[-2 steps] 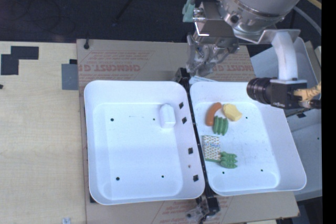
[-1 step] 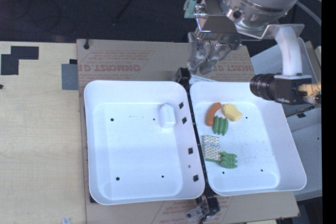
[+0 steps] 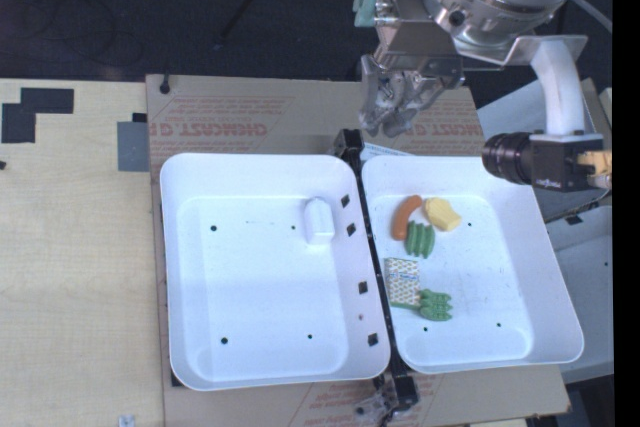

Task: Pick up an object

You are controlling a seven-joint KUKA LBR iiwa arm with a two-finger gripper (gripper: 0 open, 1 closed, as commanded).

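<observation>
The left bin [image 3: 190, 215] has one thing in it, a small white block [image 3: 319, 219] lying near its upper right corner, pale enough to almost vanish against the plastic. Across the divider, the right bin [image 3: 540, 315] carries the rest, all crowded toward its left half: one orange sausage-shaped piece [image 3: 406, 215], one yellow chunk [image 3: 443, 213] just beside it, one green pod [image 3: 420, 240] touching the sausage's lower end, then one checkered packet [image 3: 402, 281] and, against its lower edge, one second green piece [image 3: 434, 305]. That makes six objects in all, two of them green. The gripper [image 3: 390, 120] hangs above the back rim between the bins, clear of everything and with nothing in it; how far its jaws stand apart I cannot tell from here. I'd judge the step is still the approach. To do it well, I would go for the yellow chunk, which has bare floor on its right, and come straight down with the jaws set across its narrow side so the sausage is not nudged. The packet looks flat and likely to slip.
</observation>
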